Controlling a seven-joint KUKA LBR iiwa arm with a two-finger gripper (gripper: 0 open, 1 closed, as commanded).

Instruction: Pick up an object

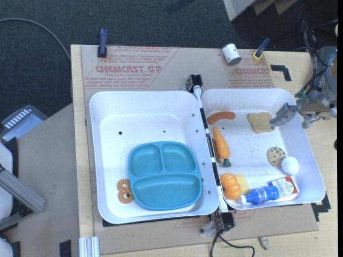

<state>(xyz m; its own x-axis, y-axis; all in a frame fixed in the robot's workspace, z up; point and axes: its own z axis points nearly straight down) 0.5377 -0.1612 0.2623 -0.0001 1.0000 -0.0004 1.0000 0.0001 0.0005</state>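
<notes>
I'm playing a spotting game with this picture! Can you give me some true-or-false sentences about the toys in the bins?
1. The blue divided plate lies in the left bin. True.
2. The carrot lies on the plate. False: it lies in the right bin, near the divider.
3. A pretzel lies beside the plate. True.
4. The white ball is in the left bin. False: it is in the right bin, next to the cookie.
5. The hand is over the plate. False: it is by the toast.

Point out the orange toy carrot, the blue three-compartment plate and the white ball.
Orange toy carrot [220,144]: camera view, right bin, middle of its orange body.
Blue three-compartment plate [166,189]: camera view, left bin, floor of its large front compartment.
White ball [290,165]: camera view, right bin, centre of the ball.
</notes>
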